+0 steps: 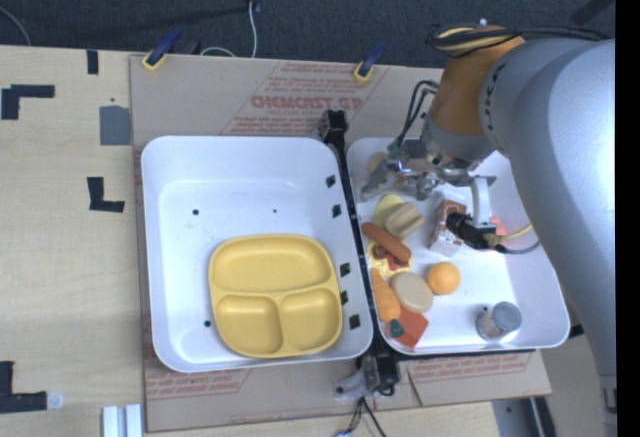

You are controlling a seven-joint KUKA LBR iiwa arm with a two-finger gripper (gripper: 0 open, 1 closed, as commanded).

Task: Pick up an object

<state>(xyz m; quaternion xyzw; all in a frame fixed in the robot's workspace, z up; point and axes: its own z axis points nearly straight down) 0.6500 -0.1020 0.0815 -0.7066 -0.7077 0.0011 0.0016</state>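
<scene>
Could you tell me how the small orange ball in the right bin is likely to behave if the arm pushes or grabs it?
The orange ball looks round and smooth, so it would probably roll away when nudged. It may slip from a pinch. It sits beside the round beige piece, which might block it leftward.

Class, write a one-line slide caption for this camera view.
Robot arm's tool reaches into right bin over toy food; yellow divided tray lies in left bin.

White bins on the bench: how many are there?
2. The left shallow white plastic bin holds a yellow three-compartment plastic tray. The right shallow white plastic bin holds a pile of small toy foods, with the arm reaching over it.
</scene>
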